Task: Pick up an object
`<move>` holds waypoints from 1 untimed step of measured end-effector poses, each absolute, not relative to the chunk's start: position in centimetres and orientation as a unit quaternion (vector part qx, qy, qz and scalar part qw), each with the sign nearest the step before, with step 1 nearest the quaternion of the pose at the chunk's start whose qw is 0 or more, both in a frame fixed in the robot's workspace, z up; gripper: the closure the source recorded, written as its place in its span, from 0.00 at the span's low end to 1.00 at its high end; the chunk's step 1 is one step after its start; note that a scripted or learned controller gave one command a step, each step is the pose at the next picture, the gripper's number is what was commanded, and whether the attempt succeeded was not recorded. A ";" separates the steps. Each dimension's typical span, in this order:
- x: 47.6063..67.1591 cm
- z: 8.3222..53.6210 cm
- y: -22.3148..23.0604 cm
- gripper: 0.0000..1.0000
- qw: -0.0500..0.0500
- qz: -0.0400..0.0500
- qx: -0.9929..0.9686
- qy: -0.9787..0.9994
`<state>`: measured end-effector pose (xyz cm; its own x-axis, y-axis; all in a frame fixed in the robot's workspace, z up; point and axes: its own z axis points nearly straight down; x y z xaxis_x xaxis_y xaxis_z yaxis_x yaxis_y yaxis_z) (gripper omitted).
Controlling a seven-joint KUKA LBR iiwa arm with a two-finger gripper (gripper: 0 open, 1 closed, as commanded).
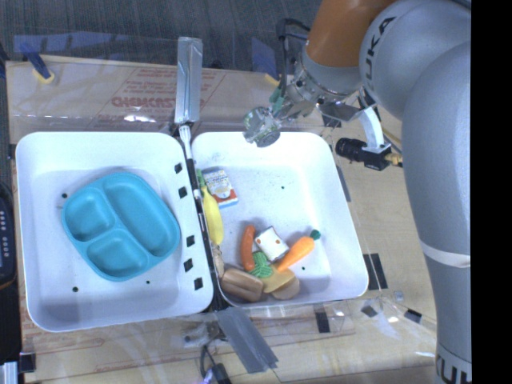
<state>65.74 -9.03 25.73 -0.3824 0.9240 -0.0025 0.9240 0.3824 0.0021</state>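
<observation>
Carrot sits in the right bin, near its front edge in the toy food pile, long axis slanting up to the right. The claw hangs over the bin's back rim, so the carrot lies well forward of it. Can't tell if the claw's released or clenched, too blurry honestly.

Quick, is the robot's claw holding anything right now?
Gripper: above the right bin's far rim, with a clear, glassy object at its tip; grip cannot be told.
</observation>
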 end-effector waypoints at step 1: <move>62.8 32.5 -9.7 1.00 0.003 0.001 0.537 0.843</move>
